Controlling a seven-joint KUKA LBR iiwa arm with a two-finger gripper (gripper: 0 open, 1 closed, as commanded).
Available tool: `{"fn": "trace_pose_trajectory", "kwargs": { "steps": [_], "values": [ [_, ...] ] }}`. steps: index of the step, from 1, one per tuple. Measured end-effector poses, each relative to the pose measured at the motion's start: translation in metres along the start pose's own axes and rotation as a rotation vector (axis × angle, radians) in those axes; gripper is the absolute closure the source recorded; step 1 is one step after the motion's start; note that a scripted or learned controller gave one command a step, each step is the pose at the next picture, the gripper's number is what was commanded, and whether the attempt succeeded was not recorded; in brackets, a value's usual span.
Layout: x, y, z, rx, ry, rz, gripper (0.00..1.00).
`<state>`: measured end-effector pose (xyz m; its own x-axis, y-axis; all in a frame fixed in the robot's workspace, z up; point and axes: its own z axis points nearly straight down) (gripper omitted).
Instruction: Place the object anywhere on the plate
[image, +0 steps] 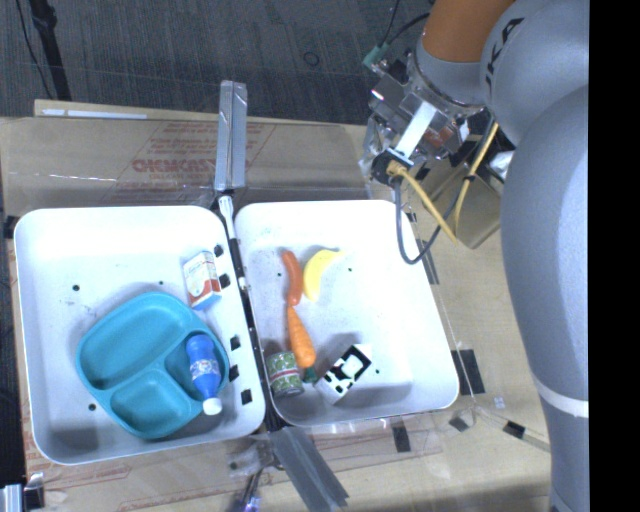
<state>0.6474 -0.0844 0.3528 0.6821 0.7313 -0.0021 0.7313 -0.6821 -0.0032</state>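
Observation:
A blue divided plate (135, 350) lies in the left bin (60, 250). A blue bottle with a white cap (203, 368) rests on the plate's right side. In the right bin (400, 290) lie a yellow banana (318, 270), a red sausage (291, 276), an orange carrot (300, 340), a green can (284, 372) and a black-and-white patterned box (347, 370). My gripper (382, 165) hangs above the far edge of the right bin, up and to the right of the banana, with nothing seen in it.
A small orange-and-white carton (203, 278) stands in the left bin just beyond the plate. A metal bar (231, 140) rises along the divide between the bins. The near right part of the right bin floor is bare.

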Motion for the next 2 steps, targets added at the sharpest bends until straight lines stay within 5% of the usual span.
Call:
{"fn": "trace_pose_trajectory", "kwargs": {
  "steps": [2],
  "values": [
    [-0.026,0.026,0.006,-0.002,0.001,0.050,1.00]
  ]
}}
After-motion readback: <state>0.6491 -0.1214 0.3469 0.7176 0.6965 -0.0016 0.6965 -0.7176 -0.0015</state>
